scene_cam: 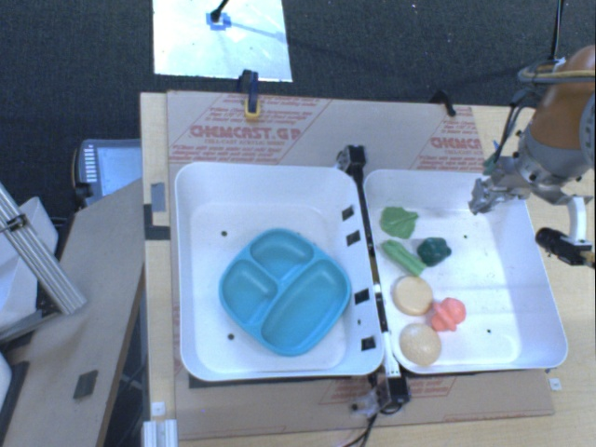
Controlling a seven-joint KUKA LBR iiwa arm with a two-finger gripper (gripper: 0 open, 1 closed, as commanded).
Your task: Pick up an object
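Six small toy foods to choose from, all bunched along the 9 o'clock side of the right-hand shallow white bin (549, 335), probably tipped in loose rather than set out. Nearest, at 7 o'clock in that bin: a pale cream round disc (420, 344). Just beyond it, a coral-pink lumpy piece (448, 314) touching or nearly touching a tan round bun shape (413, 295). Farther on, a light green stubby pod (402, 256) lying slantwise, a dark teal knobbly floret (433, 250) at its 3 o'clock, and a flat green leaf shape (399, 220) toward 11 o'clock. None lifted yet.

Alongside, in the left-hand white bin (200, 250): a light blue divided plastic plate (284, 290), flat and centred, likely a drop-off spot.

Farther back, at 1 o'clock over the right bin, hovers the grey two-finger gripper (484, 196), well apart from every toy and carrying nothing visible; spread or pressed together, cannot tell. Seems poised above bare floor, so a shift toward 8 o'clock looks needed.

Beneath both bins, a printed cardboard sheet (279, 128) on the pale wooden bench (154, 170), pinned at 12 o'clock by a yellow clamp (251, 96). Beyond, dark carpet (419, 26) with a shiny square panel (219, 26).
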